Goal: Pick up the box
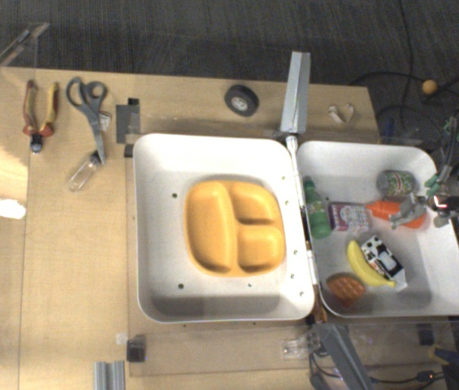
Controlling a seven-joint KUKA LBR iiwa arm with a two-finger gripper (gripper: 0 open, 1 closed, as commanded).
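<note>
A small white and purple box [348, 215] lies on its side in the right bin [448, 295], left of centre. A second small carton [384, 258], black and white, rests nearer the front beside a banana [365, 266]. My gripper [414, 211] hangs low over the right side of that bin, beside the tip of an orange carrot-like toy [385, 210] and about 80 px right of the purple box. Nothing can be seen held in it.
A green bottle [316, 210] lies along the right bin's left wall. A round can [396, 183] sits at the back and a brown round item [344, 288] at the front. The left bin [156, 218] holds a yellow divided tray [233, 224]. Scissors, pliers and tape lie on the bench behind.
</note>
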